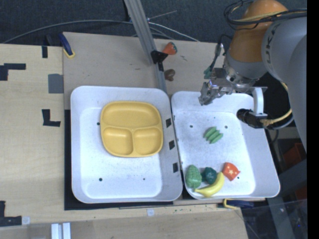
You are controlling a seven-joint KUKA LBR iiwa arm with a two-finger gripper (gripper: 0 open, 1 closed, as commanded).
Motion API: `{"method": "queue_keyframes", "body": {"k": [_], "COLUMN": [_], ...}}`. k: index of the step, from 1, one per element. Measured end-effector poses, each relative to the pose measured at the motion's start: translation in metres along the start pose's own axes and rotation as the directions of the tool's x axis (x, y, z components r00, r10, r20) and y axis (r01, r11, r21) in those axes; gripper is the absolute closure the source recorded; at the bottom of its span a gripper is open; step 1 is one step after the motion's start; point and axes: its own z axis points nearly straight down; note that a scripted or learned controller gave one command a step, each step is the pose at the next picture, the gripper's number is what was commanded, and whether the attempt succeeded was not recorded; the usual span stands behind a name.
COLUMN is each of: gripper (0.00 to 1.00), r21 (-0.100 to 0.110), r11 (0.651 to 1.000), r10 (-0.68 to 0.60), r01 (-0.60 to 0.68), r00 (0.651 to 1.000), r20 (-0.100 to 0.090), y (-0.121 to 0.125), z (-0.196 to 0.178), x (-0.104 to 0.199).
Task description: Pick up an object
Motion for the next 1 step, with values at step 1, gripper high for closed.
{"method": "queue_keyframes", "body": {"k": [1], "gripper": [1.0], "r21": [0.0], "r11": [1.0], "r10": [-0.002], "r01": [0.002], "r00": [1.0], "r20": [-0.001], "y": [-0.0032], "z": [-0.0036], "x": [0.0646]}}
